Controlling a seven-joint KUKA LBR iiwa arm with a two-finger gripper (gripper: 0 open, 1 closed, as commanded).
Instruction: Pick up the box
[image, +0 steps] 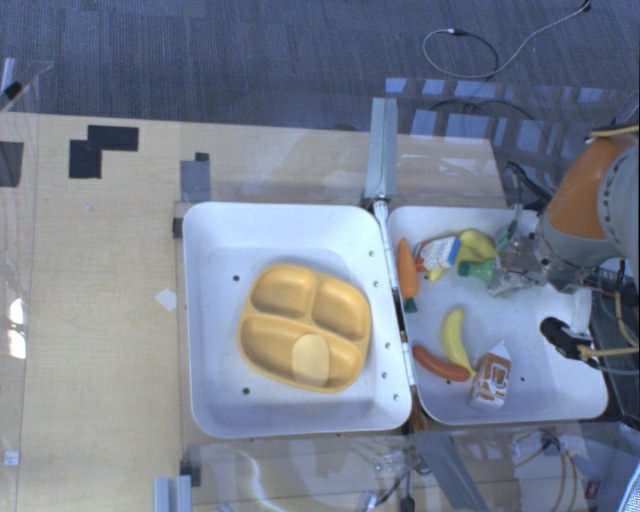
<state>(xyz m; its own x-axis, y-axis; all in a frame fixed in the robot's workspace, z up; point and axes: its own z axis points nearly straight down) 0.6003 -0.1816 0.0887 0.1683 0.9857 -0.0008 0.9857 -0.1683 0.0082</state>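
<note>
Tray (305, 326) in left bin (215, 330) — box (491, 379), banana (456, 338) in right bin (560, 385).

The wooden bench (100, 300) carries two white bins side by side, touching along their inner edges. The left bin (215, 330) sits mid-bench, the right bin (560, 385) by the right edge. Black tape patches (100, 148) mark the far left corner.

place: robot lab | signs: wooden bench (100, 300), two white bins (210, 330), loose cables (470, 45), grey carpet (200, 50)
</note>
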